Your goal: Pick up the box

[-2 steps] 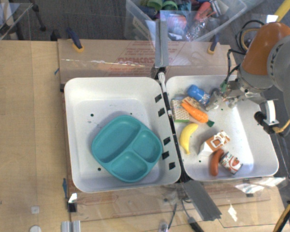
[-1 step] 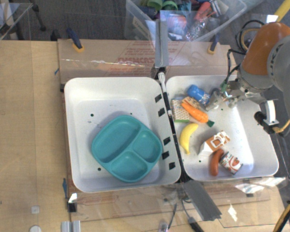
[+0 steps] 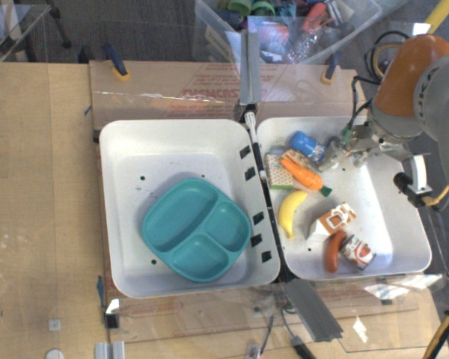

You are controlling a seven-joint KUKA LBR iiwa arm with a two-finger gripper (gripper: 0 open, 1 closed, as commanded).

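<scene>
Orange-white box [image 3: 336, 219], tilted, nr sausage [image 3: 331, 251].

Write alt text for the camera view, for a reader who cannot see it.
The gripper hangs over the back of the right bin, near a blue item and a carrot; a banana, a sausage and two small boxes lie nearer the front. The left bin holds a teal divided plate.
</scene>
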